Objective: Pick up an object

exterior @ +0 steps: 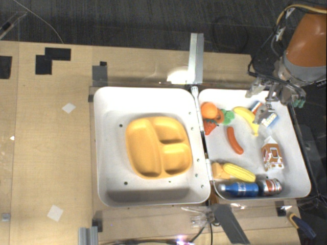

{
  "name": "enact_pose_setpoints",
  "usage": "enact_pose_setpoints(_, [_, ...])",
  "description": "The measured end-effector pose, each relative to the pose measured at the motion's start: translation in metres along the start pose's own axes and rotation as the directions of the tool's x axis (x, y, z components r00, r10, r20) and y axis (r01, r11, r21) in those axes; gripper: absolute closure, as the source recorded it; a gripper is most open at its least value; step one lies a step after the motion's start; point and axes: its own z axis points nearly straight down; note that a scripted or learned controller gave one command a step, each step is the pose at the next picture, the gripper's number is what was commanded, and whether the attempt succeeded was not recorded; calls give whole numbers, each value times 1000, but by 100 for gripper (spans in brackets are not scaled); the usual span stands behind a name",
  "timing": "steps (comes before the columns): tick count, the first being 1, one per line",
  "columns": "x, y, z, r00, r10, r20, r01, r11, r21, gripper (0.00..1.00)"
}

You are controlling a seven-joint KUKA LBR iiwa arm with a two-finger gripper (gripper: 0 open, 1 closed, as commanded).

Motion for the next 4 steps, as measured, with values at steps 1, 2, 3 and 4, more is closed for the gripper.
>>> enact_pose_setpoints(1, [-16,3,100,941,337,-13,-337,942,4,0])
enact_pose_setpoints(2, [-6,-14,110,651,759,-1,-759,651,1,0])
enact_pose_setpoints(3, [-16,-41,111,494,869,-19,-869,494,10,0])
enact_pose_setpoints(4, [-22,36,64,200,980,-1,-980,200,1,0])
